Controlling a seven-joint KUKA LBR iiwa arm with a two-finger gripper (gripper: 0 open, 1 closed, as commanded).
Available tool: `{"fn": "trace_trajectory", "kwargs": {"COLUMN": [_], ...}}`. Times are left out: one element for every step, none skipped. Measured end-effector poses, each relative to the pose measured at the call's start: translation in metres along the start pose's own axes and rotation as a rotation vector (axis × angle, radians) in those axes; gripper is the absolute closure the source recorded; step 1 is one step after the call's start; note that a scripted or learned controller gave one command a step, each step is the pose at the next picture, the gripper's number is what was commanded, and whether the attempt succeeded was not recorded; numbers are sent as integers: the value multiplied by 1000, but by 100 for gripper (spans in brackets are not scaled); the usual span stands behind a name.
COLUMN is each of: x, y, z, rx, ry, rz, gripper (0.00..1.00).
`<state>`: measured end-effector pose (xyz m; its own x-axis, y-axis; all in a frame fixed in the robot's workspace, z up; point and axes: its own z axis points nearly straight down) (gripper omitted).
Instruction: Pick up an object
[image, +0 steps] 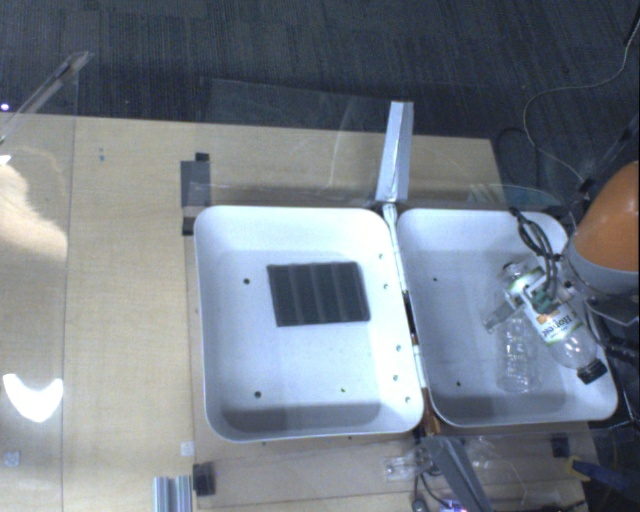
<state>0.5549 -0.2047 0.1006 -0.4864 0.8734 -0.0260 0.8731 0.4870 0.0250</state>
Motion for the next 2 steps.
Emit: {"fn": "trace_trajectory", "kwargs": {"x": [16, 14], "y": [-6, -2], "z": [-1, -13], "rx": [-5, -13], "ry": [-8, -14], "rz": [-93, -92], "gripper": [0, 100]}}
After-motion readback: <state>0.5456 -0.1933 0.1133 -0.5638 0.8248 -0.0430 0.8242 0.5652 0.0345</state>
